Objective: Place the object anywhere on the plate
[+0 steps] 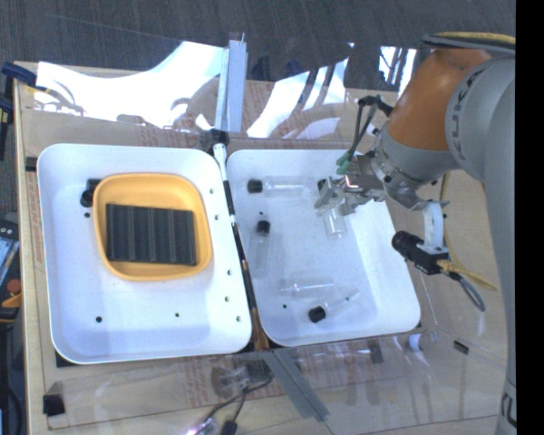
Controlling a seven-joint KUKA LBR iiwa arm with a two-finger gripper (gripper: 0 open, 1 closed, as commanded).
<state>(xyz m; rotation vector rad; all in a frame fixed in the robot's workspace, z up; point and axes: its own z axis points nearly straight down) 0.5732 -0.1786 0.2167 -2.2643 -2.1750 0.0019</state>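
A wooden bench [36, 270] carries two shallow white bins side by side. The left bin [63, 324] holds a yellow plate [151, 191] with a dark ribbed centre, sitting toward the bin's 11 o'clock. The right bin [390, 306] holds several clear tubes with black caps: one [274, 187] at 11 o'clock, one [261, 243] at 9 o'clock, one [331, 306] near 6 o'clock. The gripper [334, 198] hangs over the right bin's 1 o'clock area, just above another clear tube [334, 225]; whether its pincer is open or closed cannot be told.
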